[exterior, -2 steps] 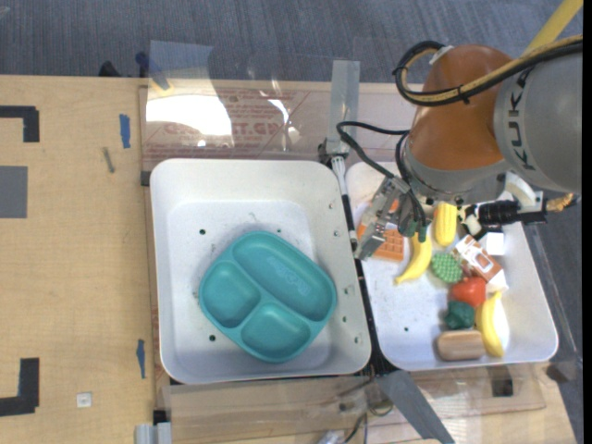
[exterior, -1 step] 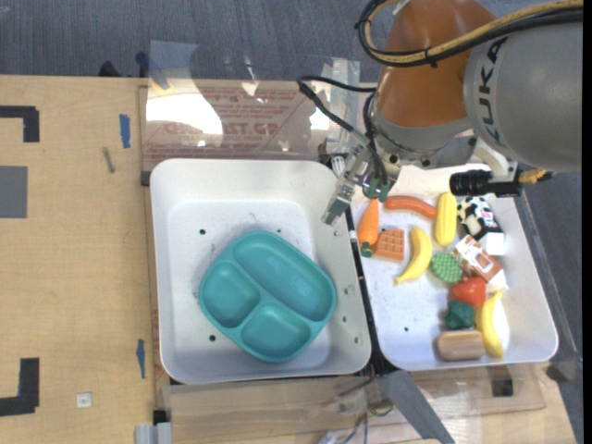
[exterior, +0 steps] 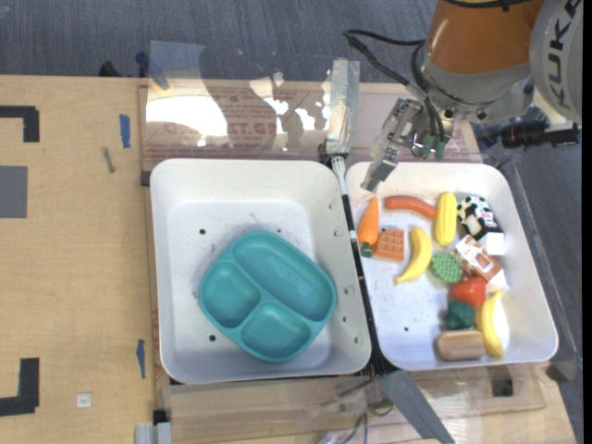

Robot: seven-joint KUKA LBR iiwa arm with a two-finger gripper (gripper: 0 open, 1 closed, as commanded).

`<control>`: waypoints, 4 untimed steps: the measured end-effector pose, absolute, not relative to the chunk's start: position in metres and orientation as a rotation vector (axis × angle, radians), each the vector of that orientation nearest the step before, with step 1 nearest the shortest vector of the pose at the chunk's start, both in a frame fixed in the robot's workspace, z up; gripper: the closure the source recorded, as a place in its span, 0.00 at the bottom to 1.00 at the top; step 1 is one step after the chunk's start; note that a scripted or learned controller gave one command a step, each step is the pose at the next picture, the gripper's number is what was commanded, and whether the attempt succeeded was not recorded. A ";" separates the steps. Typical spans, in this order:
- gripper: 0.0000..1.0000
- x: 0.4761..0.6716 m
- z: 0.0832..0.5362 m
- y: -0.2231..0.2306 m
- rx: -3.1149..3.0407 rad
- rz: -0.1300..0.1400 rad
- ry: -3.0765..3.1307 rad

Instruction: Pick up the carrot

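Carrot (exterior: 370, 221) – lying in right bin (exterior: 532, 276), at its left wall.
Orange, tapered body, green top at the lower end, near the bin divider. Lies nearly upright in view, slightly tilted. Lower end touches a waffle piece (exterior: 389, 245); not gripped.

The arm (exterior: 490, 26) is cut off by the top edge, and the small packets (exterior: 476, 218) in the right bin (exterior: 532, 340) are too small to read
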State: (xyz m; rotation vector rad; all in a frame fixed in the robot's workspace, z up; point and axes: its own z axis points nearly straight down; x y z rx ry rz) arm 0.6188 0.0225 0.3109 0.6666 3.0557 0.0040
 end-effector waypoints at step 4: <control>1.00 0.570 0.299 0.009 0.024 0.000 3.130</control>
